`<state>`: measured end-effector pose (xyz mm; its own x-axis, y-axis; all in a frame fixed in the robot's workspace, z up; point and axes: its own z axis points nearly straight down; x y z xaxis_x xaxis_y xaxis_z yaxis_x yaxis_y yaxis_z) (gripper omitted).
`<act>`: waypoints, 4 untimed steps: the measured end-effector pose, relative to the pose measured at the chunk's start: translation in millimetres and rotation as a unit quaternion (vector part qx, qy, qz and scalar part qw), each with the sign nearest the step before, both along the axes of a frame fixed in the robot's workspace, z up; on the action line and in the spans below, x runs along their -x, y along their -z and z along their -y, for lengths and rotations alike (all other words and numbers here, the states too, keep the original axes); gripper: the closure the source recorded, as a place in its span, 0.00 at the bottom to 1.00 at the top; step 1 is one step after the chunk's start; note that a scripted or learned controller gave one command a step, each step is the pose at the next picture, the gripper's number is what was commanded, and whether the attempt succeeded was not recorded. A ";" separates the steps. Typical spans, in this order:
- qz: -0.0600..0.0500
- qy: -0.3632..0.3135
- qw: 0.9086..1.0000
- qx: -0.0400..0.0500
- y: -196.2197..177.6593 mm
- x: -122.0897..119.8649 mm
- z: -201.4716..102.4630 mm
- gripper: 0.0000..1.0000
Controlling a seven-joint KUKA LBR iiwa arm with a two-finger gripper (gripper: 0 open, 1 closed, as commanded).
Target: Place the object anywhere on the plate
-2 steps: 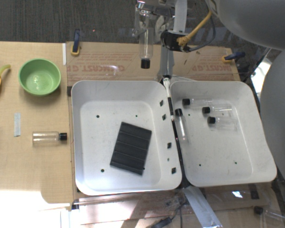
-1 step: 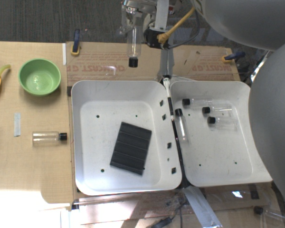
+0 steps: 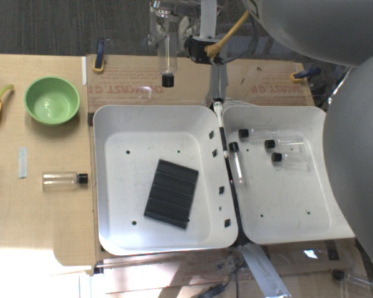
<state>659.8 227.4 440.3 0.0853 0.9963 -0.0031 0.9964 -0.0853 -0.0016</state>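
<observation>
A black ribbed rectangular plate (image 3: 171,193) lies flat in the left bin (image 3: 112,166), near its middle. My gripper (image 3: 165,33) hangs high beyond that bin's far edge, over the cardboard strip. It is shut on a clear vial (image 3: 167,61), which hangs upright between the fingers with its black cap pointing down. The vial is well above and behind the plate, not touching anything below it.
The right bin (image 3: 311,197) holds several clear vials with black caps (image 3: 280,145), one lying along the divider (image 3: 235,161). On the bench to the left are a green bowl (image 3: 52,100) and another loose vial (image 3: 63,179). Blue clamps (image 3: 100,53) grip the cardboard.
</observation>
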 end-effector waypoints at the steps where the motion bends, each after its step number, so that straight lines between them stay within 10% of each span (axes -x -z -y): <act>1: -0.001 -0.036 0.999 0.000 0.9 0.2 -0.8 1.00; 4: -0.001 0.050 0.999 0.000 1.0 -0.1 0.2 1.00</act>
<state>659.9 227.1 439.3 0.1849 0.9828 -0.0034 0.9828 -0.1849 -0.0029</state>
